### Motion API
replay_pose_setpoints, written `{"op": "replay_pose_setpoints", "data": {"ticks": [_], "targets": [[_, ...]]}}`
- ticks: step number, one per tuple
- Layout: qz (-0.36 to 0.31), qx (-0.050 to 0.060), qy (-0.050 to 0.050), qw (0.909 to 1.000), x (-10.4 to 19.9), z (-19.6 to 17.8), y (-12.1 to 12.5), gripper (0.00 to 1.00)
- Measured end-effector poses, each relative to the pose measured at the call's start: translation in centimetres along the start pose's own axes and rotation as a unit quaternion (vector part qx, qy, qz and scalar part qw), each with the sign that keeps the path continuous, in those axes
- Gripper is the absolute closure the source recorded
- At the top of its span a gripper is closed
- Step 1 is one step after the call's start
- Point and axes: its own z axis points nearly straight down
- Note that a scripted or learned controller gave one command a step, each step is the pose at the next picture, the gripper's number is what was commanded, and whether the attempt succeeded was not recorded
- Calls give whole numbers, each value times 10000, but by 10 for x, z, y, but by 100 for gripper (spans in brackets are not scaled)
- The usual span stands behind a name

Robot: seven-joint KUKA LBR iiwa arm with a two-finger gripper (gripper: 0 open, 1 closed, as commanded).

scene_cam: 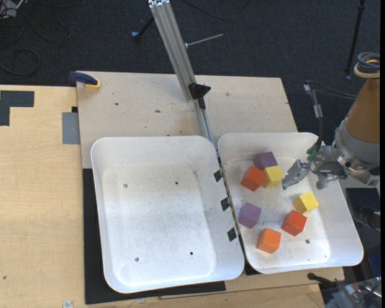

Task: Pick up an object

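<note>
the fingers (303, 173) hang spread and holding nothing over the right bin (346, 249), and the nearest thing to take is the yellow cube (273, 175) just to their left, touching the purple cube (265, 160) and orange cube (252, 178).

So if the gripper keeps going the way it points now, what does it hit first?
The gripper points toward the view's left, at the yellow cube beside the purple cube. It would likely meet the yellow cube first, though its height above the right bin is unclear.
</note>
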Motion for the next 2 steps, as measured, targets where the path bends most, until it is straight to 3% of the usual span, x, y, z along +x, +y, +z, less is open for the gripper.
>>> {"op": "replay_pose_setpoints", "data": {"ticks": [1,2], "targets": [[11,-4,-2,10000,-1,0,0,0],[10,26,2,10000,2,55,9,0]]}}
